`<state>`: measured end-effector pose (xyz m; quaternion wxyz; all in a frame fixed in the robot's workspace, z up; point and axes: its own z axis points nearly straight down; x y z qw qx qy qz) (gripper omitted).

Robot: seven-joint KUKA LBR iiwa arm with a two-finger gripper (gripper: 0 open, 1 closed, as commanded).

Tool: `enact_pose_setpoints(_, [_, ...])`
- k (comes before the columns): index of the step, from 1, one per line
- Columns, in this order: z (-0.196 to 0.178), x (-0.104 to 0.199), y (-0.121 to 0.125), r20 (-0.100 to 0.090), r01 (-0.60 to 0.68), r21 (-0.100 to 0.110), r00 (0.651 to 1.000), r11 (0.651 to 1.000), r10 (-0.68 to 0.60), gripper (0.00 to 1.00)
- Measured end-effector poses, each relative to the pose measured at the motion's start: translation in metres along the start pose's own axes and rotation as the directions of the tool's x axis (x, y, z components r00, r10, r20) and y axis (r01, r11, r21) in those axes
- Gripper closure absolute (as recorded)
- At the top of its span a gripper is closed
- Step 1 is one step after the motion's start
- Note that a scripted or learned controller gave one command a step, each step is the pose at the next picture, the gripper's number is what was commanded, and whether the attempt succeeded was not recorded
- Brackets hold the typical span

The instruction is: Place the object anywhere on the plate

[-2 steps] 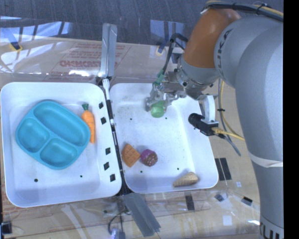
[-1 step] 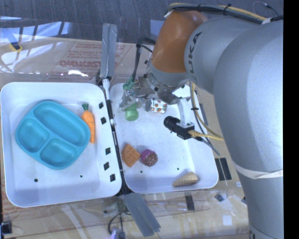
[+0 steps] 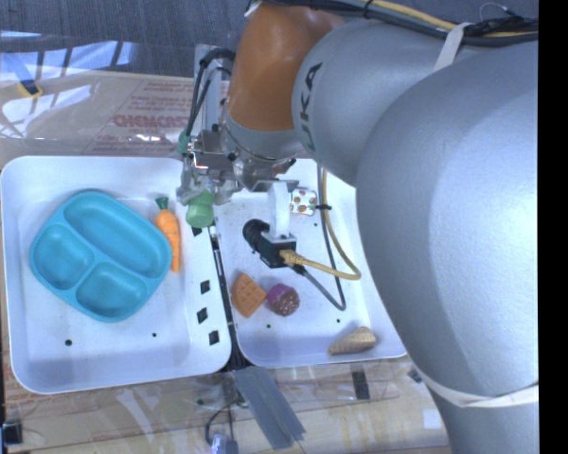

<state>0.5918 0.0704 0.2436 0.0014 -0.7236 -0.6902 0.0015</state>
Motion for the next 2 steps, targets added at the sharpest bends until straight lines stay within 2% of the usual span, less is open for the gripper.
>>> enact_pose_setpoints(1, [0.0,-0.001,0.0,0.0,-0.001,0.0,1.0,1.0,0.001,0.0])
enact_pose_setpoints(2, [0.038,0.062,0.061,0.001,0.013,0.0,1.0,1.0,-0.013,0.0])
